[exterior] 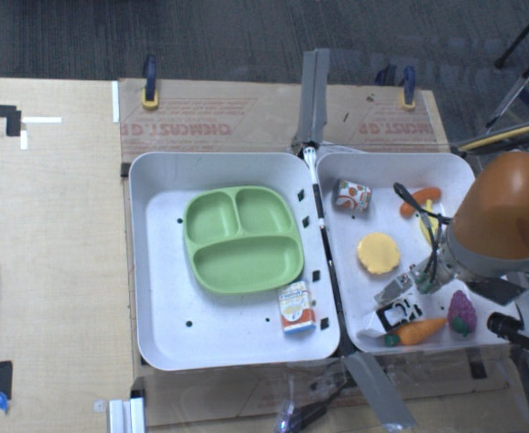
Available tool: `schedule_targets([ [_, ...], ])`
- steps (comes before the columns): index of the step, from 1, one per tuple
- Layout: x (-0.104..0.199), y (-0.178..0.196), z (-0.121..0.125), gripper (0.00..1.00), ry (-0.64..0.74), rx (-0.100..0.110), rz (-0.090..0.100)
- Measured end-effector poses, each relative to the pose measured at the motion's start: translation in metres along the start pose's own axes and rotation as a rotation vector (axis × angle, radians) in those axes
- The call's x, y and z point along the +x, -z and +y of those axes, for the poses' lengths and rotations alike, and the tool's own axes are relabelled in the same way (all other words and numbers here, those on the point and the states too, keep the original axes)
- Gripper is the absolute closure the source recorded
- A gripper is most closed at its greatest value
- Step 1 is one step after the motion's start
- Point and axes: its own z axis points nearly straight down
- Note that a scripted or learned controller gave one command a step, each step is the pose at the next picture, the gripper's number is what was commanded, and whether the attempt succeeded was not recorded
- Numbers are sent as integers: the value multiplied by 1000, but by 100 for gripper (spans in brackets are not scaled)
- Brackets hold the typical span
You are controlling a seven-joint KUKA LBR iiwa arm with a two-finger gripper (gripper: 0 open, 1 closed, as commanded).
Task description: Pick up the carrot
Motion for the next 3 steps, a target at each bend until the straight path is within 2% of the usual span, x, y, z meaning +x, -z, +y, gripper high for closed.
schedule_targets([
  [1, -1, 8, -2, 100, -4, 6, 5],
  [2, 54, 96, 23, 100, -266, 18, 8],
  [3, 73, 96, 32, 100, -145, 18, 9],
])
